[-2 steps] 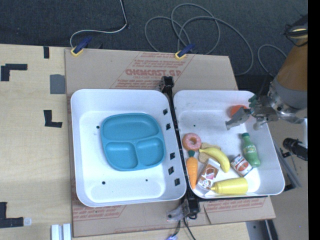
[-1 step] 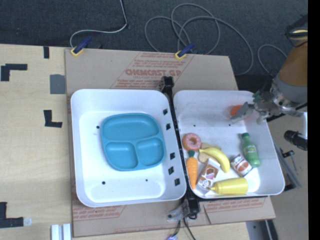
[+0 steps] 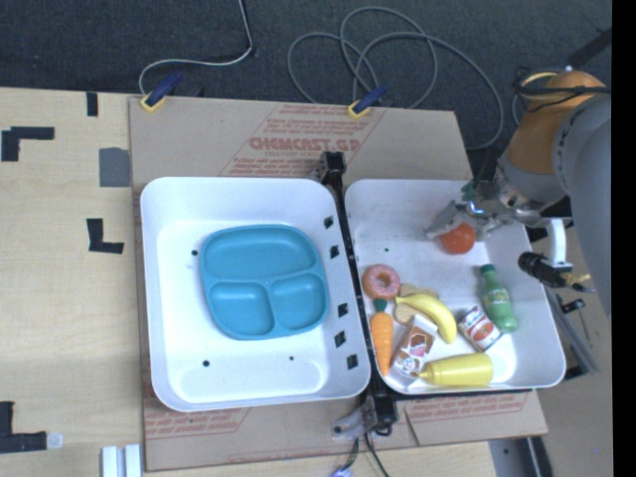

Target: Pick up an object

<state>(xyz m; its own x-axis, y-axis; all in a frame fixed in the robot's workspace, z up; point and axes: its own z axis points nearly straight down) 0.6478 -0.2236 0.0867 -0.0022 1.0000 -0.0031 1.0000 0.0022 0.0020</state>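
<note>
My gripper [image 3: 465, 219] hangs over the far part of the right bin [image 3: 397, 207], directly above a small red tomato [image 3: 458, 240] that peeks out beneath it and touches or nearly touches it. Nearer the front of the same bin lie a pink donut [image 3: 381, 282], a banana [image 3: 429, 311], an orange carrot [image 3: 382, 338], a green bottle [image 3: 495, 296], a red-and-white can [image 3: 480, 329], a small carton [image 3: 412, 347] and a yellow squeeze bottle [image 3: 457, 371].
The left bin [image 3: 169, 207] holds a blue divided plate [image 3: 263, 278]. Both bins rest on a cardboard sheet [image 3: 288, 132]. Cables [image 3: 388, 48] loop on the dark floor behind. The arm's grey body [image 3: 586, 167] rises at the right bin's far right.
</note>
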